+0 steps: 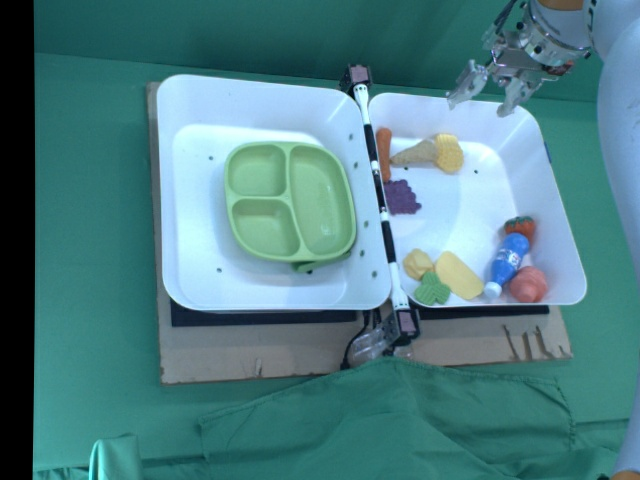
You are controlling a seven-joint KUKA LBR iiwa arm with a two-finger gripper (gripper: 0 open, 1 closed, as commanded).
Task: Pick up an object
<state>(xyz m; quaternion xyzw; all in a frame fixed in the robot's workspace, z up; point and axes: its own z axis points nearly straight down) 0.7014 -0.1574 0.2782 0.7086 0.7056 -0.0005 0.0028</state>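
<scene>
My gripper [490,90] hangs open above the far rim of the right bin [560,208], with nothing between its fingers. Below it in that bin lie an ice-cream cone toy [430,152], an orange carrot [384,153] and a purple grape bunch [402,197]. Toward the near side rest a blue and white bottle [506,264], a strawberry [520,227], a pink-orange fruit [530,284], two yellow pieces [456,274] and a green leaf shape [432,289].
The left bin [190,148] holds a green divided plate [290,202]. A black and white divider bar [376,183] runs between the bins. Green cloth [380,423] lies bunched in front of the bench.
</scene>
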